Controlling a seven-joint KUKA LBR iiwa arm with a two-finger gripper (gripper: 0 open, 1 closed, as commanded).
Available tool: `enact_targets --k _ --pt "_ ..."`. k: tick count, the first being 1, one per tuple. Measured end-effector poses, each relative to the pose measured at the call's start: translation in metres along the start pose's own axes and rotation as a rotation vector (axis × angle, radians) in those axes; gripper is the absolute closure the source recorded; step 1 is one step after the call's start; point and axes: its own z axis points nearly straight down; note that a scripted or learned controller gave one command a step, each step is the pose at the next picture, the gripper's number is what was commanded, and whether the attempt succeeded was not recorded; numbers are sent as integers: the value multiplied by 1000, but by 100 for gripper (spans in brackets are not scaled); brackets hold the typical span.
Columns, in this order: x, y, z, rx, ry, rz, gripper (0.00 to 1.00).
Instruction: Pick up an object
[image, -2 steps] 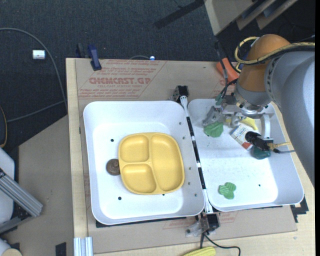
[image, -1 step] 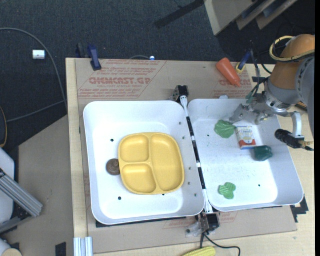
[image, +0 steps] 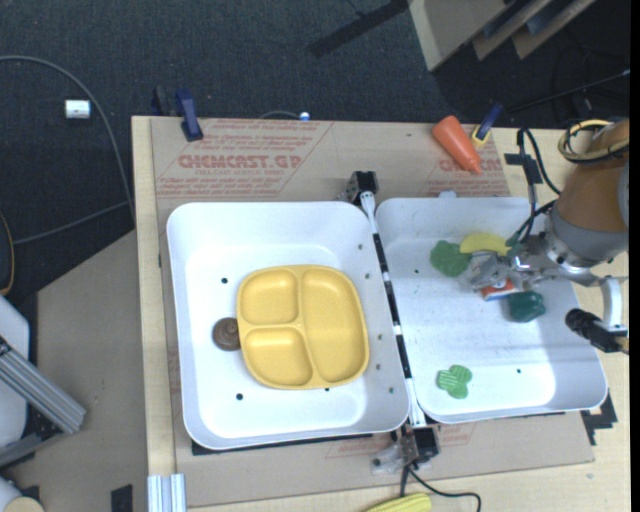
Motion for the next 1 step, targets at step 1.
enact_targets --k 1 --pt "0 1 -10 -3 0 1 100"
